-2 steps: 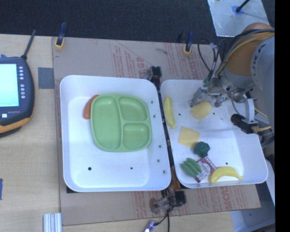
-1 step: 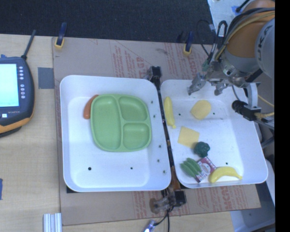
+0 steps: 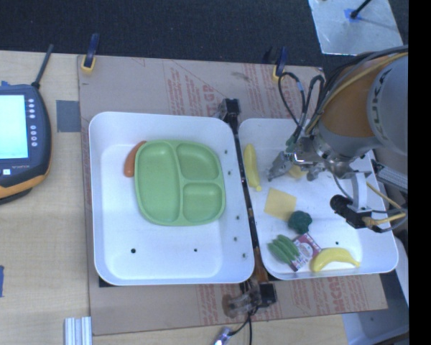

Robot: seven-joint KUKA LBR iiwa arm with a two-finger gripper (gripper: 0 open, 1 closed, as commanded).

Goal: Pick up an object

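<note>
You had the gripper (image 3: pixel 286 165) low in the right white bin (image 3: pixel 377 259), jaws spread and holding nothing. Just beside it lay the pale yellow square foam block (image 3: pixel 280 202): likely light, soft; pinch its opposite edges.

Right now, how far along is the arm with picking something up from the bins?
Nothing looks picked yet. The gripper is low over the upper part of the right white bin, beside the long yellow piece; whether it has anything cannot be told. The pale yellow square block, dark green broccoli piece and yellow banana lie loose in that bin. The grasp and lift remain.
</note>
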